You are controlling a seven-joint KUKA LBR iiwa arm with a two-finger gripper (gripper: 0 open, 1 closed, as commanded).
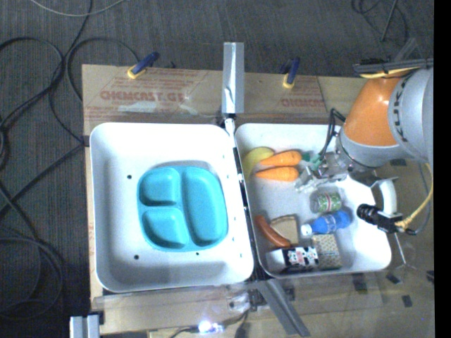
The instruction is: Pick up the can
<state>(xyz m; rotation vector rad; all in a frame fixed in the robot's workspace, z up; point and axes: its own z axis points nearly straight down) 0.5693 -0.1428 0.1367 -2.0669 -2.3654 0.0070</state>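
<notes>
A small green-and-silver can (328, 202) lies on its side in the middle of the right bin (366, 255). My gripper (316, 172) hangs just above and to the left of the can, close to the orange carrots (280, 166). The grey arm with its orange band (377, 115) comes in from the upper right. The fingertips are small and blurred against the bin floor.
The right bin also holds a yellow fruit (255, 157), a blue bottle (330, 223), a sausage (271, 232), a slice of bread (285, 225), a sponge-like block (327, 249) and a small dark carton (299, 257). A blue divided plate (184, 206) lies in the left bin (113, 189).
</notes>
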